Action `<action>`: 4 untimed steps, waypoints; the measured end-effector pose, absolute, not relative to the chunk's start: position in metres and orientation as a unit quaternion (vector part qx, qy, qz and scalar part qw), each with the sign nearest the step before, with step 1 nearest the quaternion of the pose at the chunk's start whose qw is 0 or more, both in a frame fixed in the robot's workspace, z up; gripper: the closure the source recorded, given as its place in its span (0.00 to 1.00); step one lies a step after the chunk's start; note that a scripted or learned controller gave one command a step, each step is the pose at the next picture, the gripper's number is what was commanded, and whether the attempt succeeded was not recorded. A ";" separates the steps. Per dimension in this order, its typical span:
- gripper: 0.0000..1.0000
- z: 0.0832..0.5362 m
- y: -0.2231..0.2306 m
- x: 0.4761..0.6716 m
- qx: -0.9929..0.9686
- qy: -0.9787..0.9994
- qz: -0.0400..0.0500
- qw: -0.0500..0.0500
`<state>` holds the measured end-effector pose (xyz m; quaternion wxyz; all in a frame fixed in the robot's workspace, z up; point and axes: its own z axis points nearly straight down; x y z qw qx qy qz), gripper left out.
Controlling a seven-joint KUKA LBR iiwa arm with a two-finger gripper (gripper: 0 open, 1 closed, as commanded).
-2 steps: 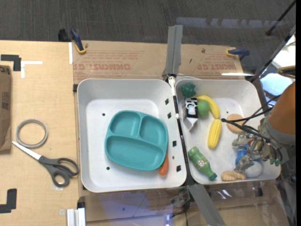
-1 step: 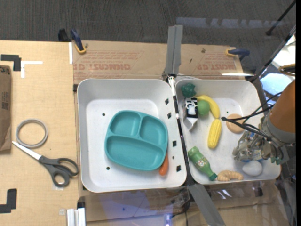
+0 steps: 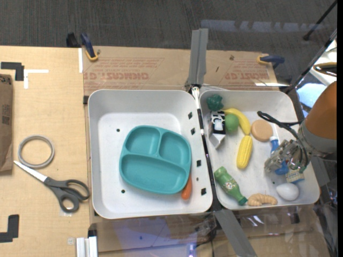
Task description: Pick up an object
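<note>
Camera view takes in a tan wooden bench (image 3: 43,90) bearing two shallow white plastic bins with rounded corners. The left bin (image 3: 107,111) holds a smooth teal divided plate (image 3: 155,159) with three compartments, and a small orange carrot (image 3: 186,188) lies touching the plate's lower right edge. The right bin (image 3: 289,98) holds a scatter of toy food: a curved yellow banana (image 3: 242,120), a bumpy yellow corn cob (image 3: 244,151), a green bottle (image 3: 229,185) lying tilted, a round tan cookie-like disc (image 3: 262,130), a green ball (image 3: 231,122), a white egg (image 3: 288,191) and a ridged tan croissant (image 3: 262,199) near the front wall. The grey arm with its orange band (image 3: 325,116) reaches in from the right; its gripper (image 3: 284,162) sits low in the right bin just above the egg, in a tangle of metal and blue parts, so I cannot tell how it is set. On the bench left of the bins lie grey-handled scissors (image 3: 56,186) and a ring of tape (image 3: 36,150).
</note>
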<state>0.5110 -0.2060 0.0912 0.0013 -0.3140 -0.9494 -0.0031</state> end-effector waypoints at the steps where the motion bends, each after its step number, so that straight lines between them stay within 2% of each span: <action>1: 1.00 0.190 -0.188 0.566 -0.286 -0.958 0.000 -0.002; 2: 1.00 0.259 -0.159 0.600 -0.460 -0.888 0.001 -0.002; 3: 0.00 0.259 -0.159 0.600 -0.461 -0.888 0.001 -0.002; 4: 0.00 0.094 -0.199 0.601 -0.534 -0.845 0.000 -0.003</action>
